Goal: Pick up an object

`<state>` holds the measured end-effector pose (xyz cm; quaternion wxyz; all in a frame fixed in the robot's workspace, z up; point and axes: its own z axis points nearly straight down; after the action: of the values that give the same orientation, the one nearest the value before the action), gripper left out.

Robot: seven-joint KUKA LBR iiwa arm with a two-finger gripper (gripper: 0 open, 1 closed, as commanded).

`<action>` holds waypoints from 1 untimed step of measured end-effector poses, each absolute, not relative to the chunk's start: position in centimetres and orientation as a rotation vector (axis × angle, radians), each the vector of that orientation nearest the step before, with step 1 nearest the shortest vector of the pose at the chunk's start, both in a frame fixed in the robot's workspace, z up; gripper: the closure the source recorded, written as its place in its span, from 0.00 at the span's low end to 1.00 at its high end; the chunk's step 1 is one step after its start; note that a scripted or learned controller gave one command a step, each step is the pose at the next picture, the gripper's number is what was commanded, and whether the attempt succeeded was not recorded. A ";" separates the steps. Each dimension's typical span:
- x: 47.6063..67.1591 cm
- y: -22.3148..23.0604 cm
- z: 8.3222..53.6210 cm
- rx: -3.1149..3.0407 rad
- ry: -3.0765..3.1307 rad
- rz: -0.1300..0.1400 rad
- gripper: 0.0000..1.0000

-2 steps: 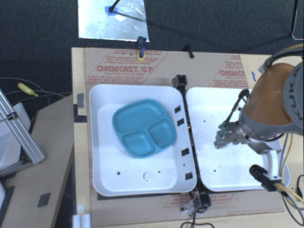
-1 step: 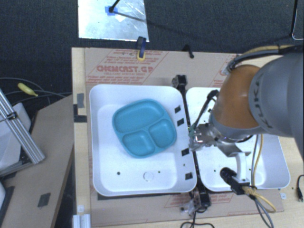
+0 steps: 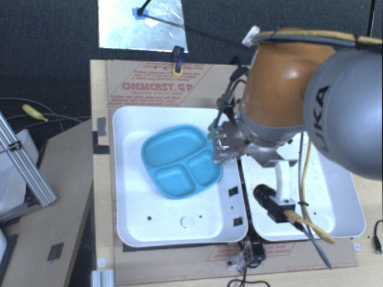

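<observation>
A light blue plate (image 3: 177, 160) with three compartments lies flat in the left white bin (image 3: 122, 178), slightly towards its back and right. My gripper (image 3: 219, 147) hangs under the grey and orange arm at the plate's right edge, close to the divide between the two bins. It sits low over the rim of the plate's right compartment. The arm's bulk hides much of the gripper, and I see nothing clearly held between its fingers.
The right white bin (image 3: 344, 211) lies mostly beneath the arm. Both bins rest on a cardboard sheet (image 3: 158, 82) with red print. A shiny panel (image 3: 142, 14) lies at the back, and an aluminium frame (image 3: 24, 166) stands at the left.
</observation>
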<state>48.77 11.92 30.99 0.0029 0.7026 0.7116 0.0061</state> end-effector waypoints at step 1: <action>48.6 18.0 25.6 2.213 2.233 -0.001 1.00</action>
<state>48.57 18.01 25.60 -0.0011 0.7038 0.7104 -0.0004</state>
